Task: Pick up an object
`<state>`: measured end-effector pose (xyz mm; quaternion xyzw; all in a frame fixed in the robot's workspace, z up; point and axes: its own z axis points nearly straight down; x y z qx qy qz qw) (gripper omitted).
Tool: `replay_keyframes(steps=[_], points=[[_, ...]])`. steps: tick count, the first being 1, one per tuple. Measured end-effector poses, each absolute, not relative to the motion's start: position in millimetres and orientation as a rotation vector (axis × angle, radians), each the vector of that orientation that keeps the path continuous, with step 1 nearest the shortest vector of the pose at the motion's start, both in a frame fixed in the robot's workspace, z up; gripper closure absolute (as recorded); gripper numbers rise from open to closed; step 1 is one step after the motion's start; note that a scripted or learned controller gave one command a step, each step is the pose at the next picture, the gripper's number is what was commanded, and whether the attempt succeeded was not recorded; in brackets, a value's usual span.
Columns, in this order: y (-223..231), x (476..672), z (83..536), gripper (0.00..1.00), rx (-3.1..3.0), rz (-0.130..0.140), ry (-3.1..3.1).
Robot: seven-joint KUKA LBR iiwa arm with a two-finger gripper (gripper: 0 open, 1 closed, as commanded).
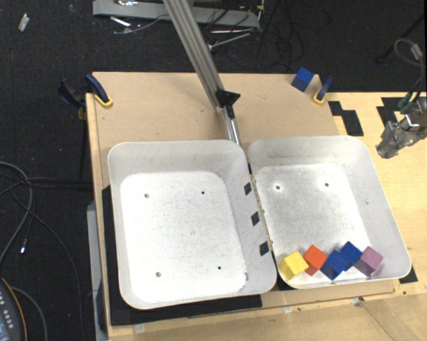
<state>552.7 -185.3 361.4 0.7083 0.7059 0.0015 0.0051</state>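
The grey two-finger gripper sits at 3 o'clock, outside the bins, above the bench; whether it is parted or closed cannot be told. 2 shallow white plastic bins lie side by side. In the right bin, at its 6 o'clock wall, 4 small cubes are clustered: yellow cube, orange cube, blue cube, purple cube. The left bin adjoins it. A further blue block rests on the tan wooden bench at 1 o'clock.

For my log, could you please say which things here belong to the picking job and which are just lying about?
Job: yellow cube, orange cube, two blue cubes, purple cube, right white bin, pincer.
Lying about: blue block on bench, left white bin.
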Motion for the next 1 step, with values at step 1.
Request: replay_keyframes(steps=[1], points=[[-167.9, 640.6, 418.3, 1.00, 2.207, 0.007, 2.222]])
